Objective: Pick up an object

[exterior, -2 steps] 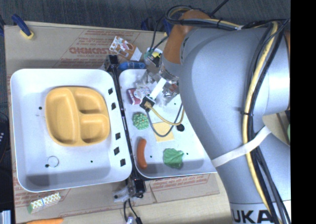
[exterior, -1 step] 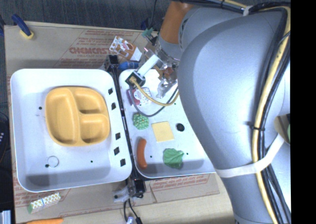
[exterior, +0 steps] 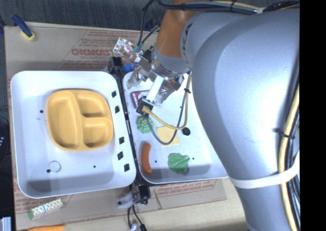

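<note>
Pincer [exterior: 138, 81] first: it hangs low over the far end of the shallow white bin on the view's right [exterior: 199, 146], and whether it is apart or together cannot be told from this angle; nothing can be seen clamped in it. Nearest the camera in that bin lies a crumpled green leaf-like piece [exterior: 179, 162], and just beside it, along the wall shared with the other bin, an orange-red sausage-shaped piece [exterior: 146, 156]. Farther in sits a flat pale-yellow wedge [exterior: 166, 134], with a knobbly green cluster [exterior: 144, 124] close to it. Beyond these a dark red flat piece [exterior: 136, 95] lies near the pincer, partly hidden by it. In the shallow white bin on the view's left [exterior: 28, 97] rests a yellow moulded compartment tray [exterior: 80, 119]. Both bins stand on the cardboard-covered desk [exterior: 188, 194]. Judging by this, the pick is not yet done: every piece lies on the bin floor, and closing on one and lifting it remain.
</note>
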Motion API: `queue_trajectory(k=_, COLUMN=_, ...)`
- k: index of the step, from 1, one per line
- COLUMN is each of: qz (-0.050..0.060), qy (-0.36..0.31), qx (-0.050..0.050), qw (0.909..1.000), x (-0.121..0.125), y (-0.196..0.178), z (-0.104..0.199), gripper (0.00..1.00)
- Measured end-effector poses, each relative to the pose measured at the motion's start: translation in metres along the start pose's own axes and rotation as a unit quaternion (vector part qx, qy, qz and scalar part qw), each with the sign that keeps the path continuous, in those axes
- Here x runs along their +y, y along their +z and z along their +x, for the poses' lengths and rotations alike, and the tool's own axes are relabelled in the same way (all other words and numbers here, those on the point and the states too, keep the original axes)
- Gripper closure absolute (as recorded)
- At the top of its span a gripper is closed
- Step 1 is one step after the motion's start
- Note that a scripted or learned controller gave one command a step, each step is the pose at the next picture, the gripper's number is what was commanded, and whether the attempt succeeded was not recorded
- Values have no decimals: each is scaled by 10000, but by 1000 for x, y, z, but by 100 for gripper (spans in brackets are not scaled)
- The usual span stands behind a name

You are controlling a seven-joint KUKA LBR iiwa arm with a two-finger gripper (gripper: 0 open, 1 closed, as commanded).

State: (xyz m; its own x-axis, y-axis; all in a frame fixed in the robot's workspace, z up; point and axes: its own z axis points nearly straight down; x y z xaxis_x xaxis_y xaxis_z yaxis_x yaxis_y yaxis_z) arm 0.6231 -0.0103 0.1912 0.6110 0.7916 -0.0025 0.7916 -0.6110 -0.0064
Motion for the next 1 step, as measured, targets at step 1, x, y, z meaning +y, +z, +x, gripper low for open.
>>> queue_trajectory(k=1, qz=-5, qy=-925, qx=0, qw=9957, x=-28, y=0, z=2, gripper=0)
